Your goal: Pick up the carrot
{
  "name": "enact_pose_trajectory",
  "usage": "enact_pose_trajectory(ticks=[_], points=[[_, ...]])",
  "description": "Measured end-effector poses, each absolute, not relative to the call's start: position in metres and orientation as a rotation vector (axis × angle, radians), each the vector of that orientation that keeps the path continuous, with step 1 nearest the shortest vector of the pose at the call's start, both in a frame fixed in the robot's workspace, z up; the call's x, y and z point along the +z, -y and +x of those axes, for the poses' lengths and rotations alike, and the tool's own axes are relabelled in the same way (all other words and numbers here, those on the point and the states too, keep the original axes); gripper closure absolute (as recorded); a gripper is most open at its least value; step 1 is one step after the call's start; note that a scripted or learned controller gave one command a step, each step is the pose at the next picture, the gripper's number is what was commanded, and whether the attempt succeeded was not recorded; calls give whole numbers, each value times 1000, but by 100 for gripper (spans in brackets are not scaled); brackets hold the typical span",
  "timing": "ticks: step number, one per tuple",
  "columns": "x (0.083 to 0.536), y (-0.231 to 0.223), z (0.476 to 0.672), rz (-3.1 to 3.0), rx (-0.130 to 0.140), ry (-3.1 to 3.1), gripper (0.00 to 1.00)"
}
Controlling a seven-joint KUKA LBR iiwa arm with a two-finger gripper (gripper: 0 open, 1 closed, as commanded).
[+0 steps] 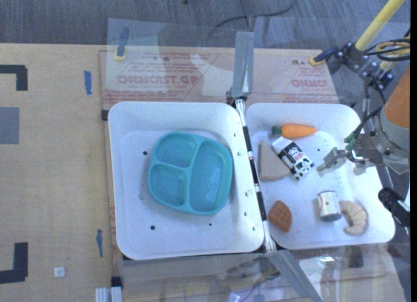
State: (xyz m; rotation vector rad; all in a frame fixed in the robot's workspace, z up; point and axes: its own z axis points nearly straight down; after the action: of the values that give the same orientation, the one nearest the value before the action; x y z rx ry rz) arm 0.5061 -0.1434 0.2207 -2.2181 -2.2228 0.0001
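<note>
Carrot [298, 131] lies on its side at the far end of the right bin [371, 237], orange body pointing right and green top at its left end, close to the bin's back wall. It rests free, touched by nothing.

Just in front of it sits a small milk carton [292, 157] in a black-and-white cow print, lying at a slant. A tan wedge [268, 163] lies against the carton's left side, near the wall that divides the bins. Nearer the front of the same bin are a brown waffle-like piece [281, 215], a small white can [328, 204] and a croissant [354, 217]; can and croissant lie just beside each other.

Arm enters from the right, over the right bin's right edge. Its jaws [345, 162] hang above the bin floor, right of the carton and well apart from the carrot. The fingers [330, 160] stand spread, with nothing between them.

Left bin [130, 229] holds a teal divided plate [190, 172], three compartments, set a little askew near the bin's middle.

Both bins sit side by side on a pale wooden worktop [52, 183].
</note>
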Motion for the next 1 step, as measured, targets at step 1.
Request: enact_pose_trajectory(ticks=[1], points=[[216, 106, 566, -2229, -2, 2216, 0]])
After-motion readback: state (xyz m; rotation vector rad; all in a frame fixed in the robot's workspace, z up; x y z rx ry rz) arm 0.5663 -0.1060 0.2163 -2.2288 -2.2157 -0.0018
